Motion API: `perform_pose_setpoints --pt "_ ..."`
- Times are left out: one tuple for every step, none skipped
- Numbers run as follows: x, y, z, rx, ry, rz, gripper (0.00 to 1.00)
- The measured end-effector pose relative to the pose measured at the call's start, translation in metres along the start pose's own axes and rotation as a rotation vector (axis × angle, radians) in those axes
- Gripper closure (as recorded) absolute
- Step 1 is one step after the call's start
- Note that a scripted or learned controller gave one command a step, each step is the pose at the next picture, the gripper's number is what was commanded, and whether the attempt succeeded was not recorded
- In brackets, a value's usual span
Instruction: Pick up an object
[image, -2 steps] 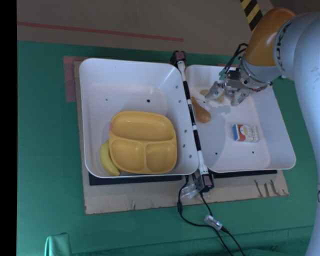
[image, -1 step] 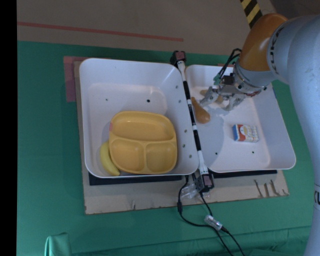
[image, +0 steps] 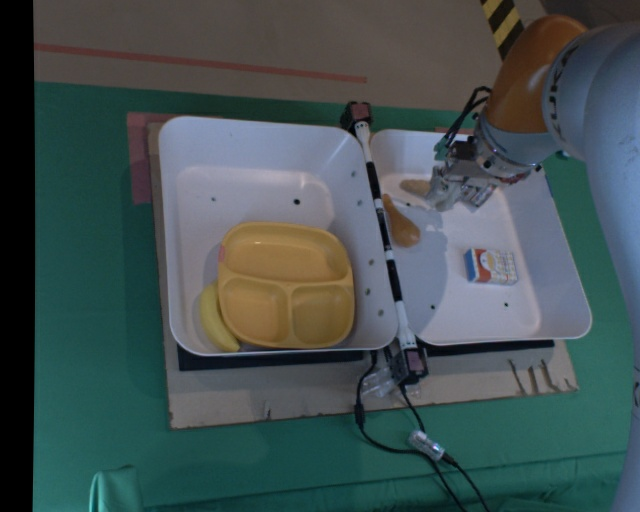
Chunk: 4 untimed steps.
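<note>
Toward the upper right of the frame, the gripper (image: 452, 193) hangs over the back part of the right bin (image: 560, 300), its fingers pointing down and left; whether they are spread or closed I cannot tell, and nothing shows between them. Just left of it a small tan piece (image: 414, 187) lies on the bin floor, and below that a brown pear-shaped object (image: 402, 224) rests close against the bin's left wall, beside the black-and-white divider rail (image: 385, 232). Lower right of the gripper, a small blue, white and orange carton (image: 490, 266) lies flat, well apart from every wall, with bare white floor around it. Across the rail, the left bin (image: 250, 160) holds a yellow compartment tray (image: 286, 285) in its lower half, with a banana (image: 215, 320) wedged between the tray's left edge and the bin's lower-left corner. The grey arm (image: 600, 80) enters from the upper right corner.
</note>
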<state>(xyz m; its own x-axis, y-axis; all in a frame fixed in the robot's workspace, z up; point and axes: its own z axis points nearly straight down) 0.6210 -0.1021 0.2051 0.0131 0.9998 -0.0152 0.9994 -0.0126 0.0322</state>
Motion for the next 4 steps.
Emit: perform_pose_setpoints --pt "0.0 0.0 0.0 0.0 0.0 0.0 0.0" --pt "-0.003 0.003 -0.016 -0.014 -0.003 0.007 1.0" --pt "-0.003 0.003 -0.016 -0.013 -0.004 0.007 0.0" --pt "-0.005 0.004 0.018 0.017 0.007 -0.007 0.0"
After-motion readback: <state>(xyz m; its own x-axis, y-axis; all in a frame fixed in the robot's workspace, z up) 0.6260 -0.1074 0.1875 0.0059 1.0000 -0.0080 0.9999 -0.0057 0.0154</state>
